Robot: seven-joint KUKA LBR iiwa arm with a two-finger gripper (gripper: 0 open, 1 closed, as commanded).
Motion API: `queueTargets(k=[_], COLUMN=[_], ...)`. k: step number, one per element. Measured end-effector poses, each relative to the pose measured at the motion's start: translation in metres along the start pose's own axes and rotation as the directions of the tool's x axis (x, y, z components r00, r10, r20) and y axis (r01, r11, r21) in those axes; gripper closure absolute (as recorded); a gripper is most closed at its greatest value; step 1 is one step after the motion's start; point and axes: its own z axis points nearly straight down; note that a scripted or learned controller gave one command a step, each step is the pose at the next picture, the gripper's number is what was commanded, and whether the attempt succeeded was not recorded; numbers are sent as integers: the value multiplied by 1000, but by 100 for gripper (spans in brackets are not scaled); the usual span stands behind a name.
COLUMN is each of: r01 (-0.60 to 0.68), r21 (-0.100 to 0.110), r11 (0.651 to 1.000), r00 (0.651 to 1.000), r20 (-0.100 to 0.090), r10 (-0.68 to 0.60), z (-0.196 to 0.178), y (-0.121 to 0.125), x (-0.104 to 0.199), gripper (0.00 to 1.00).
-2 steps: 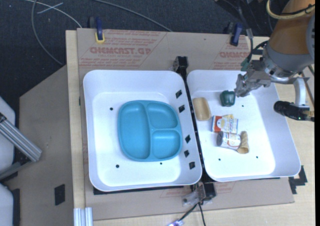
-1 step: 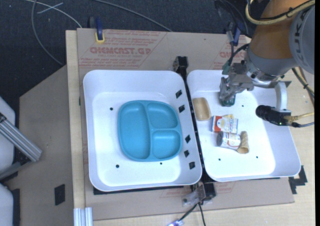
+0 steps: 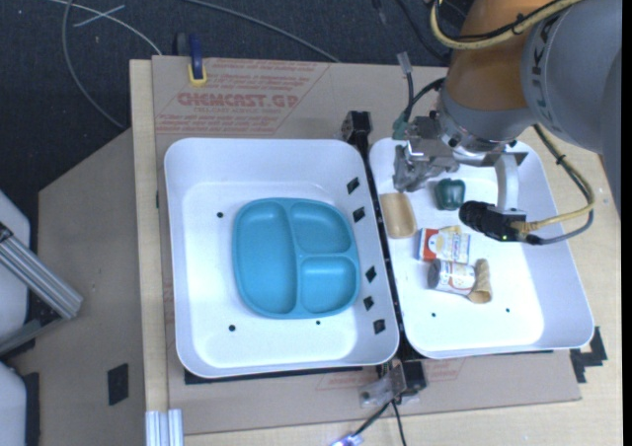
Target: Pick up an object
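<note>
2 white bins (image 3: 188,237) on brown bench board (image 3: 247,89), dark carpet (image 3: 59,59) w/ cables.

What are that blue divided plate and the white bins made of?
The sky-blue three-compartment plate looks like matte moulded plastic: even colour, soft rounded ridges, no glare. The two shallow white bins seem thin formed plastic, with smooth rounded rims and a faint sheen, though that is uncertain.

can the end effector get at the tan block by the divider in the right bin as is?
Probably yes. The end effector is over the right bin, just above the tan block in the camera view. Nothing lies on the block; the green piece and packet sit apart from it. The divider beside it may crowd one side.
</note>
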Motion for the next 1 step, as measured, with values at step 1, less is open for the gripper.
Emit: queueTargets(k=[1], r01=[1], r21=[0], r11=[1000], r00=[1000], r20=[-1], r10=[-1], z=[-6], y=[-1], x=[62], gripper=[100])
